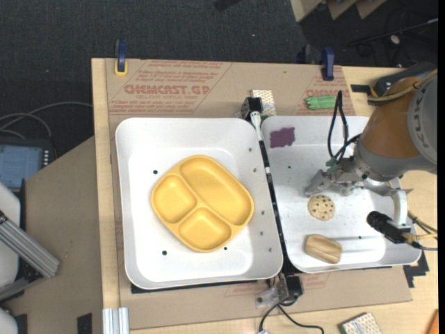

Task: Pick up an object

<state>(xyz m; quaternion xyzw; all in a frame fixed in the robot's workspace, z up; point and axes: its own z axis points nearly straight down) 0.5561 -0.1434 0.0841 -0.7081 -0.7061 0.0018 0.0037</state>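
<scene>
A brown board printed with red lettering lies under two white bins. Two blue clamps grip the board's far edge, and a green item lies on the board near the right clamp. Black cables trail off the board's near edge. Dark carpet surrounds the bench.

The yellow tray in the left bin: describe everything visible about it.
The yellow tray is a rounded, glossy, plastic-looking dish divided into three compartments: one large toward the far side and two smaller ones nearer the camera. All three look empty. It lies flat, right side up, turned at an angle to the bin walls, near the middle of the left bin, with nothing else touching it.
</scene>
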